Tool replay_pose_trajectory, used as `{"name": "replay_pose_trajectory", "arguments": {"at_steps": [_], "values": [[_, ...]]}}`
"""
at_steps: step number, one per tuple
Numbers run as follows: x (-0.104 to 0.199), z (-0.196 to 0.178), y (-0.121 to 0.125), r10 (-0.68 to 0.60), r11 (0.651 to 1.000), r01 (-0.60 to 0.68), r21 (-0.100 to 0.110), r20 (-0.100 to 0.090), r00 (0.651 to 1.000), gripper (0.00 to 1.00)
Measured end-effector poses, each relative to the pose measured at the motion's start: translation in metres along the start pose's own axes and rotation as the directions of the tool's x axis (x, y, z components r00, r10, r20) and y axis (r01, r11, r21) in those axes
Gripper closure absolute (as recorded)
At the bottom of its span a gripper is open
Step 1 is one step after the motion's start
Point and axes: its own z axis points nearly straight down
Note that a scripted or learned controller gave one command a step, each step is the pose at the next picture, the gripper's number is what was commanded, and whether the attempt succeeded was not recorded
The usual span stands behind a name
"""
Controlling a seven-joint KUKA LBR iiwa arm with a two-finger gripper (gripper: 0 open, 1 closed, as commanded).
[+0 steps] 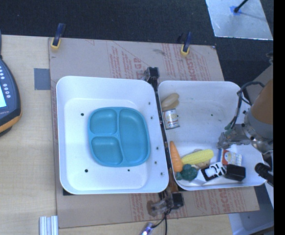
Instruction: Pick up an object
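The arm's gripper (229, 140) hangs low over the right side of the right bin (201, 92); whether its fingers are spread or closed cannot be told from here. Just below it lies a small packet (231, 157). Along the bin's near edge sit a carrot (175, 156), a corn cob (197, 156) and a black block (235, 173). A can (171, 119) rests by the left wall. The left bin (69, 131) holds a blue divided plate (119, 136).

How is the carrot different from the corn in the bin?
The carrot is orange and smooth; the corn is yellow and bumpy. The carrot lies against the bin's left wall, running top to bottom in the view; the corn lies more crosswise, to its right. Both are in the right bin, close together.
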Motion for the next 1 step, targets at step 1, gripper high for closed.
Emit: {"name": "replay_pose_trajectory", "arguments": {"at_steps": [1], "values": [[0.0454, -0.0968, 0.0203, 0.007, 1.0, -0.007, -0.005, -0.002, 1.0, 1.0]]}}
